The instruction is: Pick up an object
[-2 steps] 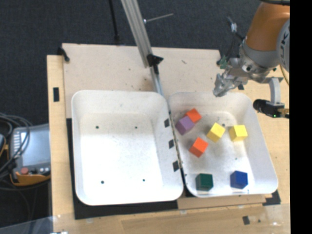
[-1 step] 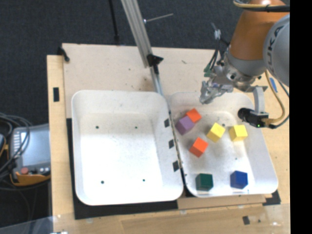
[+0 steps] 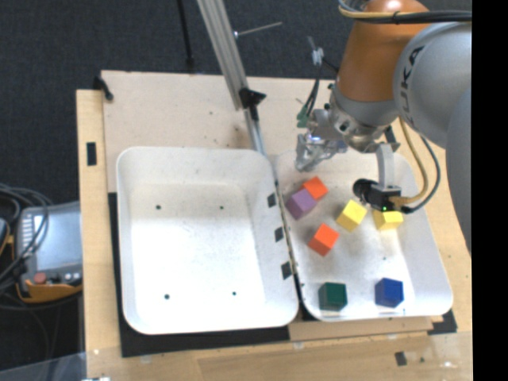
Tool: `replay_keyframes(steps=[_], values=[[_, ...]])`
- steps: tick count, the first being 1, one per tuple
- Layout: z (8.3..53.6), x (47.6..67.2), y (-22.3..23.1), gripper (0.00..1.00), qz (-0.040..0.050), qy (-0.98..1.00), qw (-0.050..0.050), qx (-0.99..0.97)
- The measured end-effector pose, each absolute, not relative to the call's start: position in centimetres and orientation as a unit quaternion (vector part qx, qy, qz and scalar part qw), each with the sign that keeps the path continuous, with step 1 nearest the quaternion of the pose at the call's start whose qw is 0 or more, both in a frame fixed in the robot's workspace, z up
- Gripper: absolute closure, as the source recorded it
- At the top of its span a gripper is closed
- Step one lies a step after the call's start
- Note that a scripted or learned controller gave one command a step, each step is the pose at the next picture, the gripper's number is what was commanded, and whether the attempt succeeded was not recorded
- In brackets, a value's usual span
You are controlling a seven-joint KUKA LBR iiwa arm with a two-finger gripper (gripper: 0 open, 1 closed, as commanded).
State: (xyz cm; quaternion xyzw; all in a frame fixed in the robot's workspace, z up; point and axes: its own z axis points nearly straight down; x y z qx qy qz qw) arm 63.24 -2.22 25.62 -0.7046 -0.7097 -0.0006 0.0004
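The gripper (image 3: 308, 159), its state impossible to tell, hangs just above the purple block (image 3: 300, 203), which touches an orange block (image 3: 316, 187) beside the right bin's (image 3: 432, 292) left wall, other blocks lying apart.

Bright, even lighting; soft shadows

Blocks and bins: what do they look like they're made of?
Blocks, e.g. the purple block and blue block: probably painted wood or foam; flat matte colour, crisp edges. Right bin and left bin: likely moulded plastic; smooth white, rounded rims, speckled.
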Motion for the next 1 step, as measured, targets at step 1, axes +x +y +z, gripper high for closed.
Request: replay_keyframes(steps=[1], values=[[26.01, 62.47, 3.28, 1.00, -0.0006, -0.710, 0.001, -0.704]])
